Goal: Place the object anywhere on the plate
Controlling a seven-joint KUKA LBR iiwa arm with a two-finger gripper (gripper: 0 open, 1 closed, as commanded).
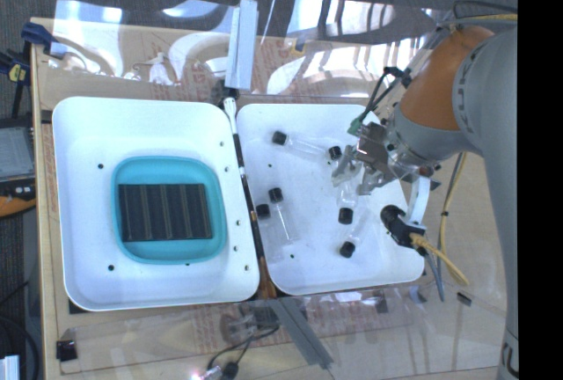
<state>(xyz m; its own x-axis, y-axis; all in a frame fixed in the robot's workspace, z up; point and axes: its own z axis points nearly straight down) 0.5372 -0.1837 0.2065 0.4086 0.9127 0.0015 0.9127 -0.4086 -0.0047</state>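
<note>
Gripper [361, 178], centre right of frame, finger state indeterminable, poised low over right bin [308, 277] among scattered black-capped clear vials [344, 215], apparently to pick one; teal plate [167, 209] waits in left bin [75, 193], centre left.

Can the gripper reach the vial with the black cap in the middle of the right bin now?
Probably yes. The gripper is over the right bin, and the vial lies uncovered to its left, with bare bin floor between them.
</note>
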